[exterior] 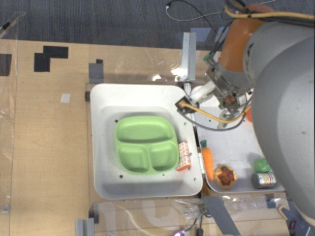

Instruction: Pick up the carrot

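The gripper (pixel 227 113) sits over the far part of the right bin (pixel 235 140), mostly buried under wrist hardware and a yellow cable. Its finger state can't be read from here, and nothing is visibly held.

The carrot (pixel 207 162) lies toward the near edge from the gripper and slightly left of it, flat on the bin floor just beside the bin's left wall, clearly apart from the gripper. Its long axis runs roughly far-to-near, almost parallel to that wall, with the green top pointing back toward the gripper and the orange tip pointing away.

A pizza slice (pixel 224 176) sits just right of the carrot's tip, and a can (pixel 263 180) lies further right.

Judgement: the next move is a short travel toward the near edge, then a descent with the fingers closing across the carrot's width. The left wall leaves little clearance.
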Robot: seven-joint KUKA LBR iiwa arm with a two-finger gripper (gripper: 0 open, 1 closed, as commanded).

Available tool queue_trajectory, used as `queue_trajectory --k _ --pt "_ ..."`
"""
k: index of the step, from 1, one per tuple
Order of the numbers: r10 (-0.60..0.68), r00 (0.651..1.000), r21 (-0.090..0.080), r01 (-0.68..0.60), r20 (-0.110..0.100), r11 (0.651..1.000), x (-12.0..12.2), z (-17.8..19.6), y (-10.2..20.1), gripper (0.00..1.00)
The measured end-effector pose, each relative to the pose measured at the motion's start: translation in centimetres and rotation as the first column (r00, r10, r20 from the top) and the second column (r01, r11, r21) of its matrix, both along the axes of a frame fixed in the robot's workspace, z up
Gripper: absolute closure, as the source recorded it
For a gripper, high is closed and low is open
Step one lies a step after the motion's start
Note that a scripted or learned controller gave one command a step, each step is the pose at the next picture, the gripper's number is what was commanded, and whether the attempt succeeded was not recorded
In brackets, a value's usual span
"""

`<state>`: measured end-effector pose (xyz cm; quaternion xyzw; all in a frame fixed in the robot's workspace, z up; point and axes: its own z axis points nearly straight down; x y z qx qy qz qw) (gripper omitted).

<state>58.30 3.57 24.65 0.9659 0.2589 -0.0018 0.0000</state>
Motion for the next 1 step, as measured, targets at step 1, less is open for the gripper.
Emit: queue_trajectory --k 1 --pt "0.106 0.994 0.000 -0.106 0.001 0.994 6.39 2.79 -5.75 0.00"
